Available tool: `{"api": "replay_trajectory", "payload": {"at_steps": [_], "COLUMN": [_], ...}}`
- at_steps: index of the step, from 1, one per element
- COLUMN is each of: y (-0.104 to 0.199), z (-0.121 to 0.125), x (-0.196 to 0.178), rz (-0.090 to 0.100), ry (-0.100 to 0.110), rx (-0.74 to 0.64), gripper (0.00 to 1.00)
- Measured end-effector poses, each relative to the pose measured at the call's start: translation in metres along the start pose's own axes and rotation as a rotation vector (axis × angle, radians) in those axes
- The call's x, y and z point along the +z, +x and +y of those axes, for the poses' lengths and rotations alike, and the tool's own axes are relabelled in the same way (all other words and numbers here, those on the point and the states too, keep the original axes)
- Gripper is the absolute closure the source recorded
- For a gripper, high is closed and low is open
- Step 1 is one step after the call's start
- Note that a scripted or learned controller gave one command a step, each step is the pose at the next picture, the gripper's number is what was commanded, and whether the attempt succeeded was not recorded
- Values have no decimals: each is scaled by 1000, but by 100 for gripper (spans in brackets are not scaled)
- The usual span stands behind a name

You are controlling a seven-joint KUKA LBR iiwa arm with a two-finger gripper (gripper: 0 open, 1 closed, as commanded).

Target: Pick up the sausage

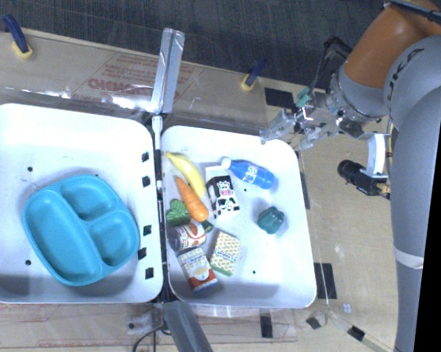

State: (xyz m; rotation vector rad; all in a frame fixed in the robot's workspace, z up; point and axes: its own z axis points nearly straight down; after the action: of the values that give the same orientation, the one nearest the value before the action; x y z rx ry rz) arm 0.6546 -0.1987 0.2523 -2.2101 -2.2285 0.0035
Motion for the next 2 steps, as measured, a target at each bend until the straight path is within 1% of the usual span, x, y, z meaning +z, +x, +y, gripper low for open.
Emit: {"api": "replay_trajectory", "payload": {"at_steps": [1, 2], "y": [19, 34], "z": [3, 2], "x": [-14, 11], "rz": [-1, 0], "ry": [-3, 0], "rx": [-33, -153], "gripper": [0, 0]}}
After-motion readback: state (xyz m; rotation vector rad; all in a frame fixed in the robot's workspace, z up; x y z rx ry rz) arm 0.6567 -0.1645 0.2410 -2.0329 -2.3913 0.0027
